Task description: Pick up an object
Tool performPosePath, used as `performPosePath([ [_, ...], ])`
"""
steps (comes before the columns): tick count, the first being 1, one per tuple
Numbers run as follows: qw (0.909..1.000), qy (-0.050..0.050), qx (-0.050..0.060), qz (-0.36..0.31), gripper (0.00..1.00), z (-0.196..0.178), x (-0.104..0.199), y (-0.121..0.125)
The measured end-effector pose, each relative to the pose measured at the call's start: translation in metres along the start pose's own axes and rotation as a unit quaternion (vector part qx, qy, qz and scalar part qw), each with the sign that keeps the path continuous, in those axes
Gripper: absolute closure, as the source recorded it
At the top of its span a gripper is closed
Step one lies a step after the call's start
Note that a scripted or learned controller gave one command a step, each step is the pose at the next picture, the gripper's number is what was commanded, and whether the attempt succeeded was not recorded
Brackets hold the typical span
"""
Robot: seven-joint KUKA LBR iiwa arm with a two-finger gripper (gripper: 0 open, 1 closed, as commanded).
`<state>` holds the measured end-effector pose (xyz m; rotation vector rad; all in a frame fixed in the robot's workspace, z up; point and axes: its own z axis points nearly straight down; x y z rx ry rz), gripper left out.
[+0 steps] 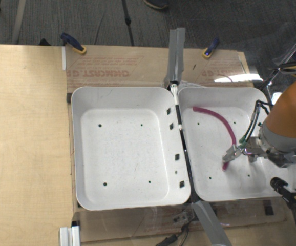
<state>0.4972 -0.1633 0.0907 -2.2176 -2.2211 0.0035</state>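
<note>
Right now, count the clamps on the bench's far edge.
2. One blue clamp with an orange tip sits above the left bin; the other sits above the right bin.

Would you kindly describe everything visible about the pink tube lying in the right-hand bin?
The pink tube is a slim, flexible-looking magenta length, perhaps rubber or plastic. It lies in the right bin, curving from its upper end near the bin's back left, arching rightward, then running down to its lower end near the bin's middle. The claw is right at that lower end; whether it grips the tube cannot be told.
</note>
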Motion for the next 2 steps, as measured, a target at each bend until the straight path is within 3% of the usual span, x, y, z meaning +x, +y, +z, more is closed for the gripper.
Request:
performPosePath([
  [1, 0.9997, 0.002, -0.002, -0.024, 0.00, -0.002, -0.049, 0.107],
  [2, 0.9929, 0.000, -0.001, -0.119, 0.00, 0.000, 0.032, 0.017],
])
